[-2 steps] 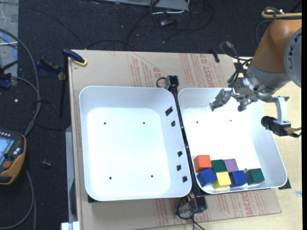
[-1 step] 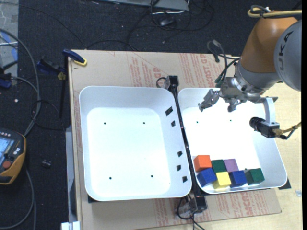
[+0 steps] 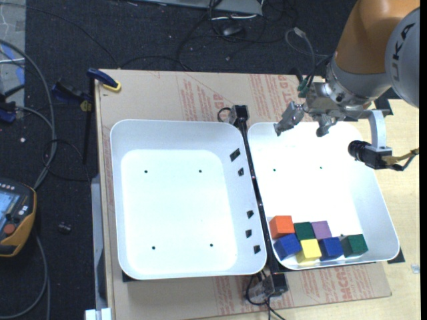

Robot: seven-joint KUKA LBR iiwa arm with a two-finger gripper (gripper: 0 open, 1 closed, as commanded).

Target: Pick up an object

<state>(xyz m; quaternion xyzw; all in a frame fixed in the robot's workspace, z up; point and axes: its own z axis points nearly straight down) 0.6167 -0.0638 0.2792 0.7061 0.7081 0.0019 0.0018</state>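
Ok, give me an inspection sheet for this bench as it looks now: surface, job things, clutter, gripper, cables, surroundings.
Surface: brown cardboard-covered bench bearing a left shallow white bin and a right shallow white bin side by side.
Job's things: seven small cubes clustered at the right bin's near edge: orange cube, dark green cube, purple cube, blue cube, yellow cube, second blue cube, second green cube.
Clutter: nothing seen in the left bin.
Gripper: two-finger gripper open over the right bin's far edge, apart from the cubes, holding nothing.
Cables: black cables on the floor beyond the bench.
Surroundings: dark carpet; orange handheld pendant at left.
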